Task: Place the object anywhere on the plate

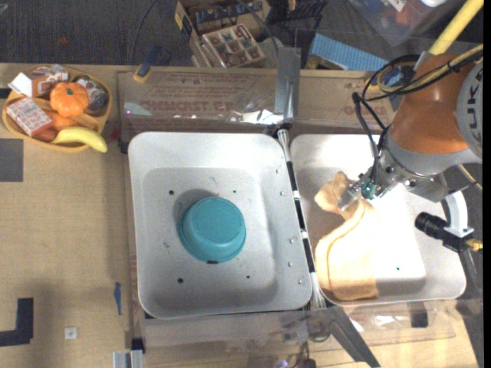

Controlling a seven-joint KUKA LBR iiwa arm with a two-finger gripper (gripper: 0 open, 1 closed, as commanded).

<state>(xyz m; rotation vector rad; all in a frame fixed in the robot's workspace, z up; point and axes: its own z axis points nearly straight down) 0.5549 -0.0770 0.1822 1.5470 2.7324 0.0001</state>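
Nearest to us, along the lower edge of the frame, sit the front rims of the two white bins, and in the right bin [441, 278] a tan cloth [347, 259] lies draped from the lower middle up toward the gripper [360, 194]. We judge this cloth to be the object to be moved, and its upper end is bunched just beside the gripper at centre right; whether the fingers are closed on the fabric or merely resting against it we cannot tell, since the wrist hides them from above. Most of the cloth lies on the bin floor, so we read the task as barely begun: at best a grasp is being attempted, while the lift, the carry and the release are all left to do. Our target, the teal plate [213, 228], sits face down (or so its domed look suggests) at the middle of the left bin [153, 167], well apart from the cloth. Between them run the two touching bin walls at mid-frame, which the hanging cloth would have to clear, and a long trailing end could snag there. Elsewhere, a bowl of toy fruit [54, 107] rests at upper left on the bench, and cardboard boxes [222, 29] lie beyond the bins at the top; neither is in the way.
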